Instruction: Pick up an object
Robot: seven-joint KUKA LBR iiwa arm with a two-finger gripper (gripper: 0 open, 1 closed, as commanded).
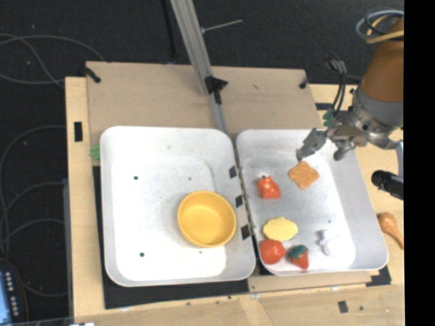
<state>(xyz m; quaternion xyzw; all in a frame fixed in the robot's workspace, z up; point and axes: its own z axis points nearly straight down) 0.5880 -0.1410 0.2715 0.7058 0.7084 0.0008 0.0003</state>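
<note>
My gripper (323,148) hangs over the far part of the right bin (353,202), its two fingers spread apart and open, with nothing between them. Just below its left finger (309,147) lies a tan, toast-like piece (304,175) on the bin floor. A red object (269,187) sits further left near the divider. Toward the front lie a pale yellow piece (280,229), a red tomato (272,251), a strawberry (299,257) and a small whitish item (325,242).
The left bin (136,182) holds a yellow bowl (206,218) near its right front. A metal post (197,46) slants up behind the bins. An orange object (389,226) lies on the bench right of the right bin.
</note>
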